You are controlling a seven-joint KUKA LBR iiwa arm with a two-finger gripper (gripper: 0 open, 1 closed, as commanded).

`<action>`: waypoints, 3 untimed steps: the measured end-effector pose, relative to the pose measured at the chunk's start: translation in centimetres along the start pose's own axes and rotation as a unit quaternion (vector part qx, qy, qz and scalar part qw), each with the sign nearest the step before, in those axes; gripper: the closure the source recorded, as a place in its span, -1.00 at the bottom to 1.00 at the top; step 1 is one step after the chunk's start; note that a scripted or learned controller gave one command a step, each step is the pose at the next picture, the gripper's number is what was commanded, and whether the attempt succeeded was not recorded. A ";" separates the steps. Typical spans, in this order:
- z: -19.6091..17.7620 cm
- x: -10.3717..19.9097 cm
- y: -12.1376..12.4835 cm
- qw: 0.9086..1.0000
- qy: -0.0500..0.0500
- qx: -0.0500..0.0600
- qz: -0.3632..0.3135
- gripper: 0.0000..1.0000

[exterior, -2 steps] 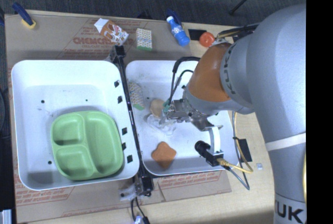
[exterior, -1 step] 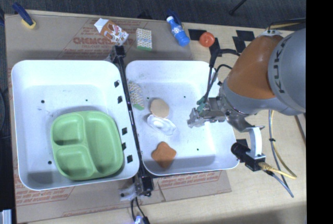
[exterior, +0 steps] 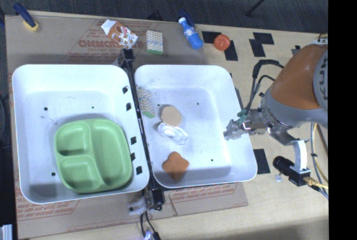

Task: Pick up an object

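- Your gripper [exterior: 233, 132] sat at the right wall of the right bin [exterior: 223, 74]. You could not tell how it was set.
- An orange thing [exterior: 175, 163] lay near that bin's front wall.
- A tan round thing [exterior: 171, 115] touched a white thing [exterior: 173, 133].
- A green tray [exterior: 92, 154] lay in the left bin [exterior: 28, 82].

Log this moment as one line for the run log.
phase: approach | gripper: over right bin's right rim, nothing held | right bin: tan round piece, white piece, orange piece | left bin: green tray
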State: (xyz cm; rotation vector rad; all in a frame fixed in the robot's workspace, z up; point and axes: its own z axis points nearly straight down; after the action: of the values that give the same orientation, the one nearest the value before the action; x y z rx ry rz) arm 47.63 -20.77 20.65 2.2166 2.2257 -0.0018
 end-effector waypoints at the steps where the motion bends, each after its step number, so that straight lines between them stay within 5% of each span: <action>1: -4.5 -0.3 9.4 1.000 0.000 -0.001 -0.001 1.00; 2: -4.4 -0.4 9.3 1.000 0.000 0.000 -0.001 -1.00; 3: 7.7 -0.3 3.8 1.000 0.001 0.002 -0.001 -1.00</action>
State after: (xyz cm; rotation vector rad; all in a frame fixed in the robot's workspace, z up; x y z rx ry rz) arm 51.41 -21.07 12.98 2.2176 2.2311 -0.0031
